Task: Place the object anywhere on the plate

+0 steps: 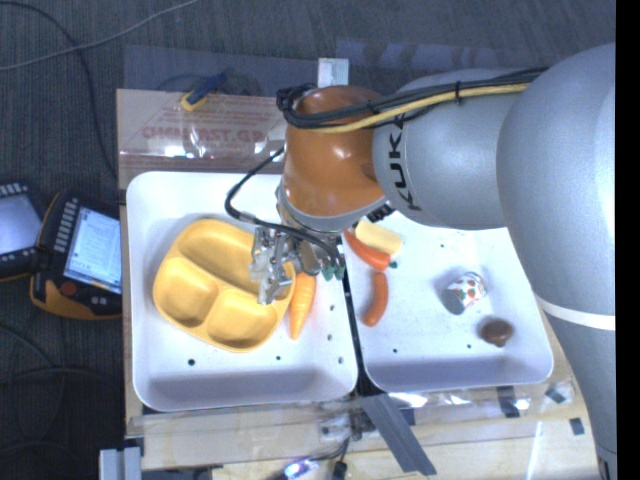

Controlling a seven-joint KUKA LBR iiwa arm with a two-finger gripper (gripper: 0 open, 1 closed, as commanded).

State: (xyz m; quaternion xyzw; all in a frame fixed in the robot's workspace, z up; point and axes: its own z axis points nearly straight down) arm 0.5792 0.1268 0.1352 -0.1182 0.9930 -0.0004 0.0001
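A yellow sectioned plate (205, 280) lies tilted in the left bin (160, 368). My gripper (285, 268) hangs over the plate's right edge, below the orange wrist band. An orange toy carrot (300, 303) lies just right of the plate, partly under the fingers, its tip pointing toward the front. I cannot see whether the carrot sits between the fingers.
The right bin (450, 363) holds a red-orange sausage-like piece (374, 298), a yellow block over a red piece (376, 238), a white speckled ball (465, 290) and a brown lump (496, 331). The big grey arm covers the upper right. A pendant (80, 258) lies left of the bench.
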